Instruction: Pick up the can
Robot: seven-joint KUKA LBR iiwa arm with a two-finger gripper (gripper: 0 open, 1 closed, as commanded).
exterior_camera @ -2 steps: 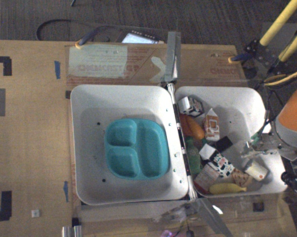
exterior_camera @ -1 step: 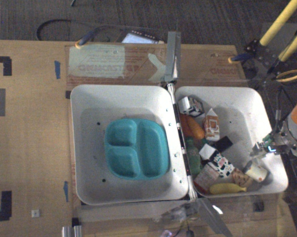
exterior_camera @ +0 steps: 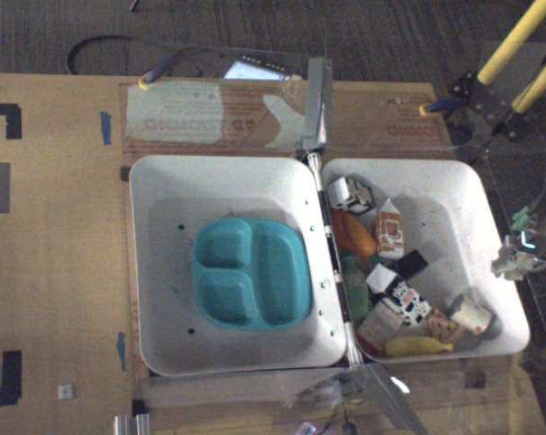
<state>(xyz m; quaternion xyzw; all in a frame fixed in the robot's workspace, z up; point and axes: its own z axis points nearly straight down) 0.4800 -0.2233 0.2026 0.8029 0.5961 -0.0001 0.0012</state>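
The right bin (exterior_camera: 454, 188) holds a cluster of small items along its left side and front. A short cylinder with a black and white label, which looks like the can (exterior_camera: 350, 191), lies on its side at the bin's back left corner. Right in front of it lies an orange oblong item (exterior_camera: 355, 232). A second small pale cylinder (exterior_camera: 472, 315) lies near the front right corner; I cannot tell whether it is a can or a cup.
A teal divided plate (exterior_camera: 251, 273) sits in the left bin (exterior_camera: 164, 198). The right bin also holds a small brown and white carton (exterior_camera: 391, 229), a black and white patterned box (exterior_camera: 407, 302) and a yellow banana (exterior_camera: 420, 344). Yellow-handled clamps (exterior_camera: 509, 43) stand at the back right.
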